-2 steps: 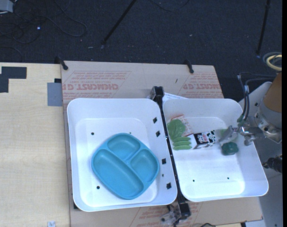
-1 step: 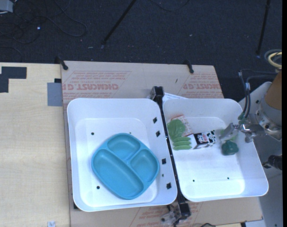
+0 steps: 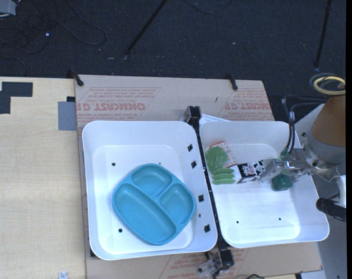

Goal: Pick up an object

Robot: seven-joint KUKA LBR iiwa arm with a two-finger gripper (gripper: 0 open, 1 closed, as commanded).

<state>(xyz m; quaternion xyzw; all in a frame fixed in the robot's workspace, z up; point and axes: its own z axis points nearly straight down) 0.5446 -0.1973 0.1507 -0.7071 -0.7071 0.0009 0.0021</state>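
Cardboard [image 3: 135, 97] under the bins is what fills the front and centre of your view, a brown sheet with red mirrored lettering, its lower edge poking out beneath both bins. Over on your left you've got the pale wooden bench top [image 3: 31, 185], bare apart from a few dark and grey square patches near its upper edge. Behind it all runs a dark carpeted floor [image 3: 164, 28] with black cables trailing across it.

Moving right, the left bin [image 3: 94, 156] sits on the cardboard, and inside it lies a blue divided plate [image 3: 153, 203], flat, three compartments, toward the bin's lower middle. A black clamp strip [image 3: 200, 173] runs down the join where the two bins meet.

Now the right bin [image 3: 263, 231]. Just past the divider, against its upper left, you see a green leafy item [image 3: 218, 164] with a small black-and-white packet [image 3: 251, 170] beside it. Further right, a small teal object [image 3: 282, 182] sits near the bin's right wall, and the gripper [image 3: 283, 170] is right on top of it, touching or nearly so. I cannot tell you how the jaws stand or whether they have hold of anything. At far right, the grey arm [image 3: 321, 156] with its orange band [image 3: 334, 118] leans in over the bin's rim.
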